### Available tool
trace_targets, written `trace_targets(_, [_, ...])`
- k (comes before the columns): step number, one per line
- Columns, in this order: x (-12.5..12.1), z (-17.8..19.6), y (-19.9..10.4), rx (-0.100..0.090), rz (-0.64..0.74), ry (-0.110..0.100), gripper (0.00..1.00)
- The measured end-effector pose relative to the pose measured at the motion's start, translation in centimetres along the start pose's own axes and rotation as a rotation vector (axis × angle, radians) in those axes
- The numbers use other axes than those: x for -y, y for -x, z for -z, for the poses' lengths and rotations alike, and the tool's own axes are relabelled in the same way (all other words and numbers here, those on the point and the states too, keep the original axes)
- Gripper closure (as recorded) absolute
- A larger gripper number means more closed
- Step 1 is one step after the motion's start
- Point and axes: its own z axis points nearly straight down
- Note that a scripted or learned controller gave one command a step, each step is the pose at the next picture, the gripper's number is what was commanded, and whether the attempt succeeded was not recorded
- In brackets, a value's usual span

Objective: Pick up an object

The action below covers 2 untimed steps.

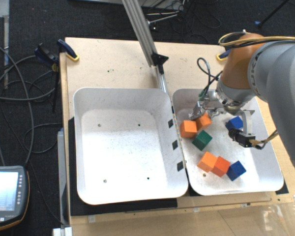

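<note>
Arm point(265, 68) partly hides a blue block point(234, 124).

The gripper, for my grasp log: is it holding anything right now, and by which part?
Cannot be told. The gripper sits low in the right bin, right at an orange block, but its fingers are hidden.

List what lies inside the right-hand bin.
Right bin holds orange blocks, a green block and blue blocks. The arm covers the bin's far part.

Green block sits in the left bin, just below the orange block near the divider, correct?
Wrong bin. The camera view shows the green block in the right bin, just below the orange block near the divider.
</note>
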Motion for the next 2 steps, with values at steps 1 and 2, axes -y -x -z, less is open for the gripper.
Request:
trace_targets(1, [-0.9, 4.8, 0.4, 0.001, 0.002, 0.006, 1.0])
trace_targets(2, [-0.7, 9.1, 0.1, 0.001, 0.003, 0.005, 1.0])
